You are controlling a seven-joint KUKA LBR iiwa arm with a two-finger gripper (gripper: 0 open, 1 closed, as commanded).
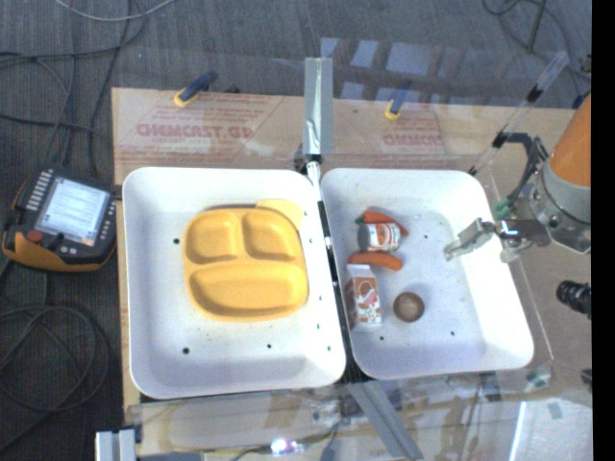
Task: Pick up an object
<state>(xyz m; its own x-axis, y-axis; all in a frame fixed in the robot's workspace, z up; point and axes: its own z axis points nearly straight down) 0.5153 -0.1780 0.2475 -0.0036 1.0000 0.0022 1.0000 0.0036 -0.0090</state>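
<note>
**Q:** Status? Which step are you on?

**Me:** I'm judging this as pre-grasp. Nothing is sitting between my fingers, so the pick isn't done yet.

**Q:** Walk me across, using the right bin as reference.

**Me:** Going left to right. Well left of the right bin [500,349], a teach pendant [62,217] is lying on the floor. Touching the right bin's left wall is the left bin [154,353], and it's holding a yellow divided tray [248,262].

Inside the right bin, everything is crowding the left wall. A red-and-white bottle [379,230] is lying toward the far-left corner. A small orange-red piece [377,261], maybe a carrot or sausage toy, is lying just beside it on the near side. A small carton [363,298] is sitting nearer still, tight to the wall. A brown round thing [408,306] is resting just right of the carton.

**Q:** And you?

**Me:** My gripper [471,238] is hanging over the right bin's right half, near its right wall and well apart from all four items. The arm is reaching in from the right, orange band at the frame edge, wrist angled so the tool is pointing left. Whether the fingers are spread or closed, I can't tell from this angle.

**Q:** Next move?

**Me:** I'm guessing the round thing is the easiest target, since it's standing clear of the wall. That calls for travelling left across the bin, lining up above it, then dropping. The carton and bottle look riskier because the wall is crowding one finger.
</note>
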